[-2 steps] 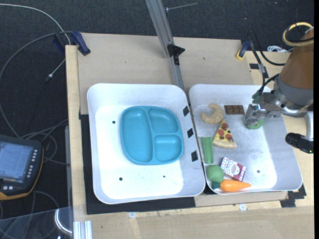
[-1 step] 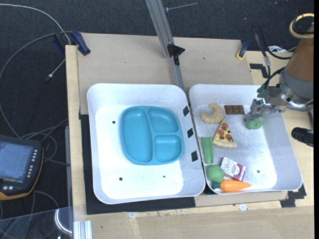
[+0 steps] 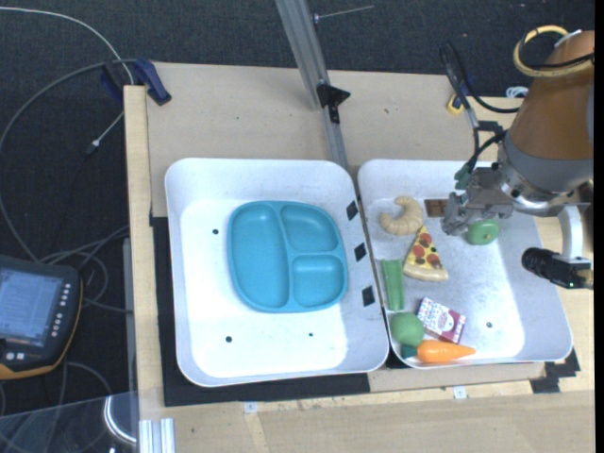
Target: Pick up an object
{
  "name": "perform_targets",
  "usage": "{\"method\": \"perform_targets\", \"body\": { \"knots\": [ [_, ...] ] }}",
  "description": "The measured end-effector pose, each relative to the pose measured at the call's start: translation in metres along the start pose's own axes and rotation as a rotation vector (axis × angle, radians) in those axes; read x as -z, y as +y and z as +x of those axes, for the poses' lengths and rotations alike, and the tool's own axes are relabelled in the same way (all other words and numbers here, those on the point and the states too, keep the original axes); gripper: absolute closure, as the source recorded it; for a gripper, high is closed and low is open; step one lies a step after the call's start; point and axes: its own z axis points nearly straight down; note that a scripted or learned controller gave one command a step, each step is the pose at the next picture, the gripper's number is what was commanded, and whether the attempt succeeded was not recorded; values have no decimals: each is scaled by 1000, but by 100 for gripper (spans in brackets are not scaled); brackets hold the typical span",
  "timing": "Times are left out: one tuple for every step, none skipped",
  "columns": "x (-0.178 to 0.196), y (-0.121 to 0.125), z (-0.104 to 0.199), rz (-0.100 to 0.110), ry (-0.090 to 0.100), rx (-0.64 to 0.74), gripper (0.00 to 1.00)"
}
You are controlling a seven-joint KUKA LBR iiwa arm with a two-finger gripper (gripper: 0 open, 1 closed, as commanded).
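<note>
Food toys lie in the right bin (image 3: pixel 528 347), and any one will do for my pick. A green ball (image 3: pixel 483 231) sits right at my gripper (image 3: pixel 469 217), touching it or just under it. I cannot tell if the fingers are apart or together, or if they have the ball, so I will not say it is held.

Just to the left of the gripper is a croissant (image 3: pixel 403 215). Below that lies a pizza slice (image 3: pixel 425 256), its tip pointing up the bin toward the gripper. A green stick (image 3: pixel 392 284) lies along the left wall. At the bottom are a green lump (image 3: pixel 408 328), a pink box (image 3: pixel 441 319) and a carrot (image 3: pixel 444 352) lying sideways.

The left bin (image 3: pixel 189 347) has a blue plate (image 3: pixel 286 255).

I think the ball is the closest thing to grab. It is round and may roll away.
</note>
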Motion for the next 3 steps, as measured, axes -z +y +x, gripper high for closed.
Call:
{"method": "perform_targets", "body": {
  "knots": [
    [11, -16, 52, 1, -1, 0, 100],
    [0, -22, 106, 3, -1, -1, 100],
    [10, -40, 156, 3, -1, 1, 100]
  ]
}}
